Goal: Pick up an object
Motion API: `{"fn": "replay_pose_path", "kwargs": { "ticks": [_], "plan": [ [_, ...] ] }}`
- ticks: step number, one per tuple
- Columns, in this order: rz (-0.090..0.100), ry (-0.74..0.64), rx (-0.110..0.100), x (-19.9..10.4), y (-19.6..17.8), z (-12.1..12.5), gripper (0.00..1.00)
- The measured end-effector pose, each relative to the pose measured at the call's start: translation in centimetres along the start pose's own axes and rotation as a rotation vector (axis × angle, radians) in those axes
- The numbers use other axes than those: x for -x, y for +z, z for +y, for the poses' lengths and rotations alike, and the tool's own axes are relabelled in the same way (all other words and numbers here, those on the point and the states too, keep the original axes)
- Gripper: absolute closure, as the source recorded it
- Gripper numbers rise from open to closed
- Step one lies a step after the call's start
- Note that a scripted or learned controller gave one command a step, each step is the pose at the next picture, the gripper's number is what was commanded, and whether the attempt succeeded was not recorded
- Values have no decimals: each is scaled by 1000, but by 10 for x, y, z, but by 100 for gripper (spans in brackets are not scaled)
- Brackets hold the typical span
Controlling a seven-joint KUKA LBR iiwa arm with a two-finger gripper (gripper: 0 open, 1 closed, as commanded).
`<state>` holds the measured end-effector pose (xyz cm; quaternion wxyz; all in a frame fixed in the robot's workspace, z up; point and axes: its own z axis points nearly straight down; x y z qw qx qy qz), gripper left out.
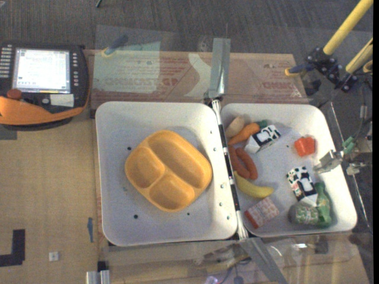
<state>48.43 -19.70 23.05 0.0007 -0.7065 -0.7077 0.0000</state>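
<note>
The tool (331, 158) sits at the right bin's (278, 112) edge; maybe spread, I cannot tell. Nothing is picked yet. Next, reach down for the orange block (305, 145).

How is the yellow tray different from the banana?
The yellow tray lies alone in the left bin; the banana lies in the right bin among other toys. The yellow tray is far bigger than the banana. The tray is broad with three hollow sections; the banana is a thin curved shape. Both are yellowish, the tray more orange.
</note>
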Motion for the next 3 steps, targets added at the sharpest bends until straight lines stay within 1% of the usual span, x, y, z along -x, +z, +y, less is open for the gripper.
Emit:
{"fn": "replay_pose_path", "kwargs": {
  "ticks": [1, 2, 3],
  "plan": [
    [11, -24, 6, 13, 134, 0, 0],
    [6, -18, 5, 16, 125, -1, 100],
    [-1, 129, 1, -46, 4, 39, 100]
  ]
}}
